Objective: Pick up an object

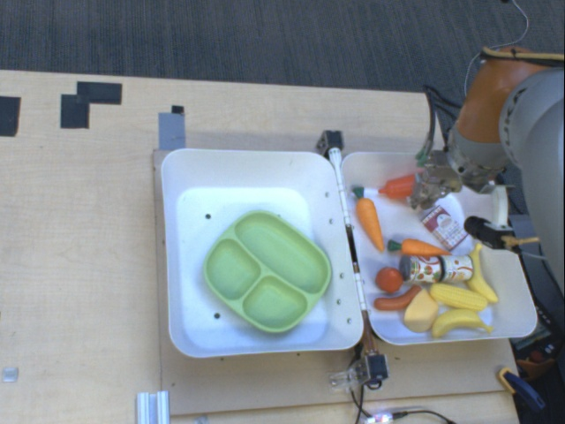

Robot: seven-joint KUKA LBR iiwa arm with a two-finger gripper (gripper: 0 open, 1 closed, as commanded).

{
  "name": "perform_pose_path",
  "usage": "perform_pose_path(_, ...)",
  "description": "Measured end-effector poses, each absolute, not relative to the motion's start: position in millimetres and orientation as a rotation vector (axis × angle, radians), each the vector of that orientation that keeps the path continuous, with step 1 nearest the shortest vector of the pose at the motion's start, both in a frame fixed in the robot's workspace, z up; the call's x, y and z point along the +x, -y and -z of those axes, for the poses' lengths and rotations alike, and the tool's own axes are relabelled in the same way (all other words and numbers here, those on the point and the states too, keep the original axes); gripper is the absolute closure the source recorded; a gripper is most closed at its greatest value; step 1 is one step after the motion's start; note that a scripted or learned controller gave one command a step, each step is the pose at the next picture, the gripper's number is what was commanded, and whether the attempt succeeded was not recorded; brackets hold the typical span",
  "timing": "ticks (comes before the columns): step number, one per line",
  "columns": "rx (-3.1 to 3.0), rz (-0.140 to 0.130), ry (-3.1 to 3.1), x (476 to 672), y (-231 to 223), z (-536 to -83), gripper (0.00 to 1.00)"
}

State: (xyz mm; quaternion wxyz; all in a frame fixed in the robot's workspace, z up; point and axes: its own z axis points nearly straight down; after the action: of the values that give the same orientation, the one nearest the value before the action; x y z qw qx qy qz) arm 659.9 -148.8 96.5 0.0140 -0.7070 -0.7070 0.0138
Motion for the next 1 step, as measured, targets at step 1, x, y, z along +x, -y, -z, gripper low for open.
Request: perform_pose_path(1, -2.203, -0.03, 2.204, 662.0, 157.9, -107.1, 1.0)
